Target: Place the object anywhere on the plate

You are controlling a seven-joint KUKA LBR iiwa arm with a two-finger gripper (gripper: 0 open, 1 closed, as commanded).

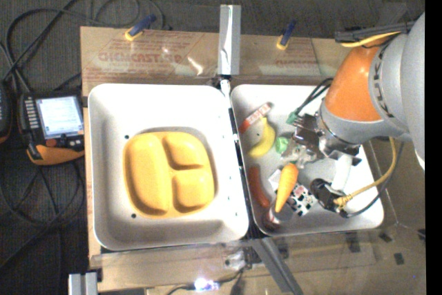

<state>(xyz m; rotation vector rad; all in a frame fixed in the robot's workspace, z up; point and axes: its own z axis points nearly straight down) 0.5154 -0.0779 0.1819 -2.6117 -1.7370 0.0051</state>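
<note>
We see the end effector [304, 148] low over the right bin [369, 217], its dark wrist parts hanging under the grey arm [407, 79] with its orange band [352, 86]. We cannot tell how it is set; the wrist body and cabling hide that part. It sits just right of a cluster of small things, and nothing can be seen clamped in it.

Just left of the end effector lies a small green piece [281, 145], and left of that a yellow banana [261, 140] curving along the bin's left half. At the banana's far end is a red-and-white packet [259, 112]. Nearer to us, an orange carrot [285, 186] lies at a slant, its thick end up beside the end effector and its tip pointing toward the near edge. Right of the carrot's lower half is a black-and-white cube [299, 199], touching or almost touching it. A reddish-brown sausage-shaped thing [260, 195] lies along the bin's left wall, left of the carrot. A yellow cable [366, 193] loops over the right part of this bin.

The left bin [103, 148] holds the yellow plate [169, 173], a rounded tray with three compartments, set a little near of the middle. All the small things are in the right bin, well apart from the plate.

Both bins stand side by side on the worktop [145, 52], with a brown sheet at its far side. Left of the worktop, on the floor, is a handheld screen unit [54, 119] amid black cables.
</note>
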